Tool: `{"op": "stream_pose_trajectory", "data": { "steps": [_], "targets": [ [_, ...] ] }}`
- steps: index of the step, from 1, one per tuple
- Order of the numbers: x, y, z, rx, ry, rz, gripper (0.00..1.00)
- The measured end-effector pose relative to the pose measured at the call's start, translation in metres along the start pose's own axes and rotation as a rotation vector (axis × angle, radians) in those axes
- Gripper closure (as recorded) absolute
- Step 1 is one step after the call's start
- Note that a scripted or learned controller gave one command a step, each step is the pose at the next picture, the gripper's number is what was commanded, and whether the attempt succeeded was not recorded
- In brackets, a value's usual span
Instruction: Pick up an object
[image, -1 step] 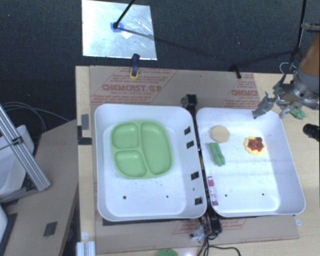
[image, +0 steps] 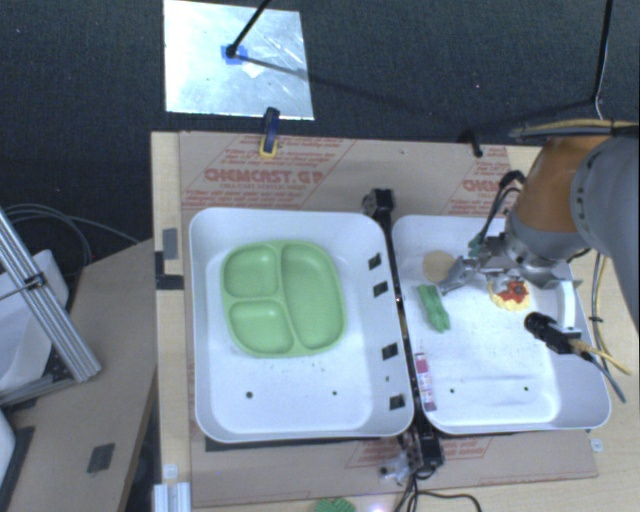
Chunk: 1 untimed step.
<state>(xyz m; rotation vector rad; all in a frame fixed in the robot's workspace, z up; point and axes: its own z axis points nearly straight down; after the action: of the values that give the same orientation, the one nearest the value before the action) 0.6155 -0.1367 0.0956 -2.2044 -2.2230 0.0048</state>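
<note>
You have two white bins (image: 300, 225) of smooth, slightly glossy plastic, and the green divided tray (image: 283, 298) in the left one looks like matt plastic. The worktop (image: 330, 165) under them shows a brown, paper-like sheet with red print. Past its far edge lies a shiny, crinkled foil-like sheet (image: 238, 60) on dark, matt cloth-like ground.

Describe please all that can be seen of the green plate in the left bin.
The green plate looks like pale green plastic, roughly rectangular with rounded corners. Raised ridges divide it into three compartments: two smaller on its left side, one long on its right. It lies flat, face up, slightly turned, on the floor of the left bin, toward the far side. Nothing lies in it.
</note>
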Motion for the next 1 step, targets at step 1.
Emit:
{"op": "stream_pose_trajectory", "data": {
  "steps": [1],
  "targets": [
    [0.0378, 0.0549, 0.0104, -0.016, -0.006, -0.001, 0.0]
  ]
}}
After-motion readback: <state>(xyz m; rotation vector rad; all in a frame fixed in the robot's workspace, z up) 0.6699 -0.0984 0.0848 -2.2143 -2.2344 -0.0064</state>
